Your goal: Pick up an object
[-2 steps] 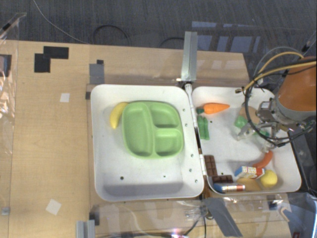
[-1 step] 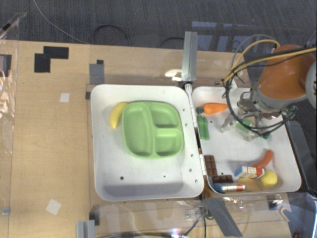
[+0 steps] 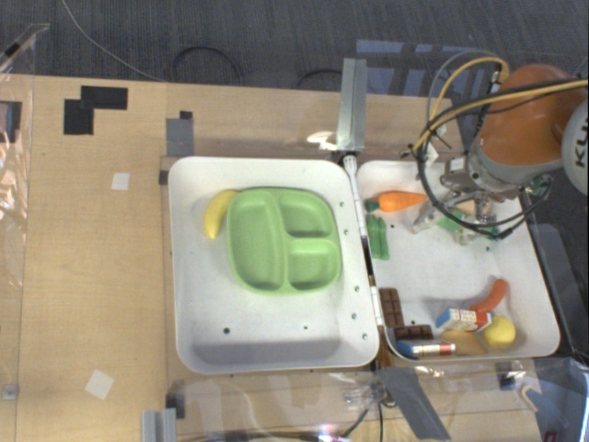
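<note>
My gripper (image 3: 459, 212) hangs low over the back of the right bin (image 3: 460, 270), under the orange wrist band and a tangle of cables. An orange carrot (image 3: 401, 202) lies just to its left, near the back left corner. A thin green piece (image 3: 457, 226) shows right beneath the gripper; I cannot tell whether it is touched. Along the bin's left wall lie a green block (image 3: 377, 238) and a brown chocolate bar (image 3: 391, 308). At the front are a red sausage (image 3: 495, 293), a yellow lemon (image 3: 500, 331), a small printed can (image 3: 463, 319) and a red marker (image 3: 419, 348).
The left bin (image 3: 198, 330) holds a green divided plate (image 3: 281, 240) with a yellow banana (image 3: 216, 213) against its left rim. A metal post (image 3: 350, 109) stands behind the seam between the bins. The arm and its cables cover the right bin's back right corner.
</note>
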Robot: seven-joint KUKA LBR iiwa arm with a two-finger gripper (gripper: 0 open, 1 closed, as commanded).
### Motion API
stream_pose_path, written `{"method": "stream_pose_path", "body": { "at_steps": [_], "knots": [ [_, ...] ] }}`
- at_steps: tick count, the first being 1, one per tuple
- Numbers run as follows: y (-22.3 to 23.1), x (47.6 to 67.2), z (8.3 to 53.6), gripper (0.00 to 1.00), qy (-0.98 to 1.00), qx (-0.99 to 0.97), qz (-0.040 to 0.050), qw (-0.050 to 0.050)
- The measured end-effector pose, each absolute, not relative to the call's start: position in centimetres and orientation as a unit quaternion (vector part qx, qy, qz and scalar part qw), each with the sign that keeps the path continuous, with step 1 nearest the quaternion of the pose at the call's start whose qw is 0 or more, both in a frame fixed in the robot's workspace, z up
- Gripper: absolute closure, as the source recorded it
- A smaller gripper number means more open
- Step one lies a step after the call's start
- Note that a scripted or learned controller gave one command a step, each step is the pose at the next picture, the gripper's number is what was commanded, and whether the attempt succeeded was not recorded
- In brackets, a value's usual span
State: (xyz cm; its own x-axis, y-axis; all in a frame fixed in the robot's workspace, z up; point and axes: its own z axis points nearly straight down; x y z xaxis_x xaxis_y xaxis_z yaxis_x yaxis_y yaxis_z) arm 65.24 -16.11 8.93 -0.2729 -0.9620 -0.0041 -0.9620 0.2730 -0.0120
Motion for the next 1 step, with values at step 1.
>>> {"method": "stream_pose_path", "body": {
  "at_steps": [1],
  "knots": [
    [-10.68,67.23,8.98,0.0,0.72,-0.694,-0.0037,0.006]
  ]
}}
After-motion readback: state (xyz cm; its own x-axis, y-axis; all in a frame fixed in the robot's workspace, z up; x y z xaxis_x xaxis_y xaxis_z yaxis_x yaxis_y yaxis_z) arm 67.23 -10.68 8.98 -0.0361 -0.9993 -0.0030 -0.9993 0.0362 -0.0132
